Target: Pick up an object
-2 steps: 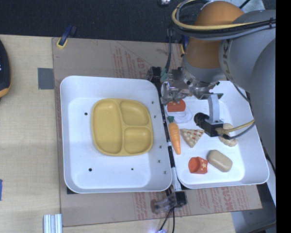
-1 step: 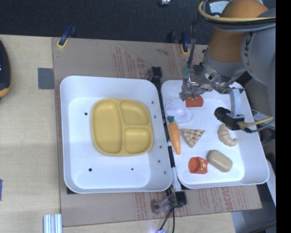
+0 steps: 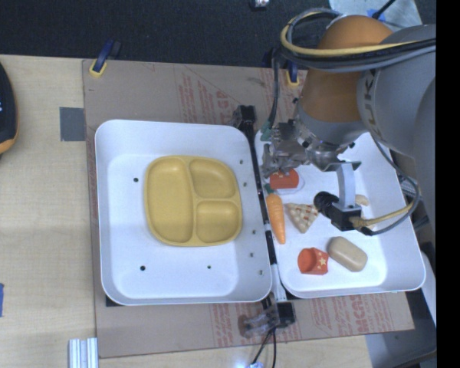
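Wooden bench (image 3: 38, 236): carries brown cardboard sheet (image 3: 176, 90), topped by two white bins, left (image 3: 111, 205) and right (image 3: 399, 271); grey tape patch (image 3: 71, 123) beside.

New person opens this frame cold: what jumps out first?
The big grey arm with its orange band, reaching in from the right over the right bin. Next, the yellow divided tray alone in the left bin. Then the toy food under the arm: a carrot at the right bin's left edge, a pizza slice beside it, a red piece and a tan one nearer the front.
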